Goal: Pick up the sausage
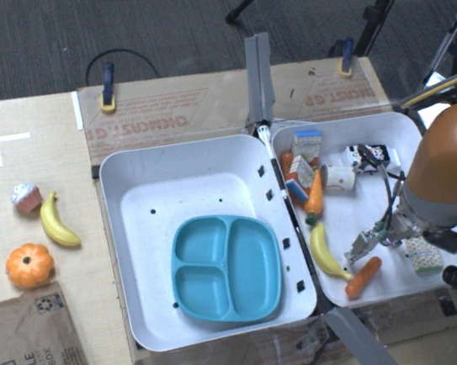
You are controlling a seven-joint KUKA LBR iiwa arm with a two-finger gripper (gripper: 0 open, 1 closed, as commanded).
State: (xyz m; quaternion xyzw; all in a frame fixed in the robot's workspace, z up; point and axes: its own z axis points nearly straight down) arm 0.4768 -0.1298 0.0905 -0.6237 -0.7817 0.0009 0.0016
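From the camera above the surface [17, 132] we see 2 white bins side by side, and the grey arm with its orange band [454, 154] reaching over the right bin [402, 122]. The hand [367, 241] hangs low in that bin, its metal fingers pointing toward the left bin [129, 260]; at this size we cannot tell whether the fingers stand wide or narrow, and nothing shows between them. The sausage [363, 277], orange-red and lying at a slant on the bin floor, is just below the hand and apart from it, near the front wall. Just to the hand's left lies a yellow banana [326, 254], its lower tip close to the sausage's end. Above the hand and to its left, a carrot [314, 193] lies among some small boxes [300, 173], with a white cup [340, 179] beside them. Just to the hand's right a patterned white object [425, 259] sits under the arm. Further left of the hand, the left bin carries a blue divided plate [227, 268] with 3 compartments. Well beyond it, on the bare surface, we see a second banana [57, 222], a small pumpkin [30, 266] and a cupcake [26, 197].
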